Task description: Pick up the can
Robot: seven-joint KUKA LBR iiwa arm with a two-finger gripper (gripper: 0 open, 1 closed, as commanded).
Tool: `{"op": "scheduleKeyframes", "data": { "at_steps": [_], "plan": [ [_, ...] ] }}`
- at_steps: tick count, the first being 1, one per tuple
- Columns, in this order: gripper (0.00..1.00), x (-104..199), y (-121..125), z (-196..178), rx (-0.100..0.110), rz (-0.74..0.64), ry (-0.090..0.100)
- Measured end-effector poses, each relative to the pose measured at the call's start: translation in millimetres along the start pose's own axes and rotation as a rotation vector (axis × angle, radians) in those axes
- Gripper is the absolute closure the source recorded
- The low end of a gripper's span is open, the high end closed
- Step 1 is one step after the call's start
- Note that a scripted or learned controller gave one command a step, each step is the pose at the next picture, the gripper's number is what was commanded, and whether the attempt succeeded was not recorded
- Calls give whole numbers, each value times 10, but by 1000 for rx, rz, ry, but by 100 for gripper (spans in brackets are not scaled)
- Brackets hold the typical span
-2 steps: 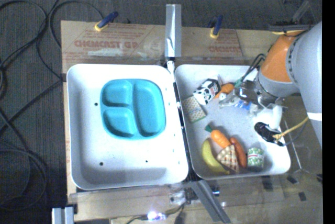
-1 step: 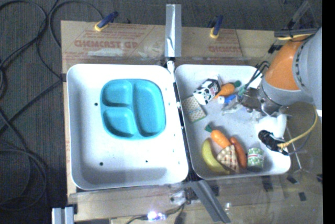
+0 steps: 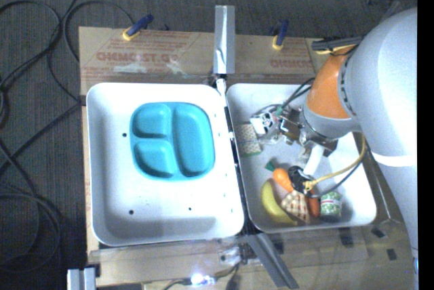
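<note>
Grey arm (image 3: 397, 92) hung over right bin (image 3: 359, 204) | hand (image 3: 270, 125): opening could not be told | can (image 3: 330, 206) lay well apart, toward view's lower right of hand

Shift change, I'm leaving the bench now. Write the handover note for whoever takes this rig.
Gripper: over the far left part of the right bin; nothing seen held, open or shut unclear.
Can: in that bin's near right corner, apart from the gripper, to the right of the banana and carrot.
Done: nothing; the can is not yet picked up.
Left: bring the gripper over to the can, grasp it, lift it.
</note>
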State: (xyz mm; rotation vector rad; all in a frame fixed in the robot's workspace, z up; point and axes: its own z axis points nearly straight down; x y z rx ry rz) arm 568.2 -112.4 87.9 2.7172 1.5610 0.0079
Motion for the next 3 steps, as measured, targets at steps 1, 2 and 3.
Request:
{"op": "scheduleKeyframes", "data": {
  "at_steps": [1,2,3],
  "plan": [
    [0,-489,684,-57,18,8,-7],
    [0,-607,390,5,-1,14,-2],
    [100,-548,357,-44,13,6,3]
  ]
}}
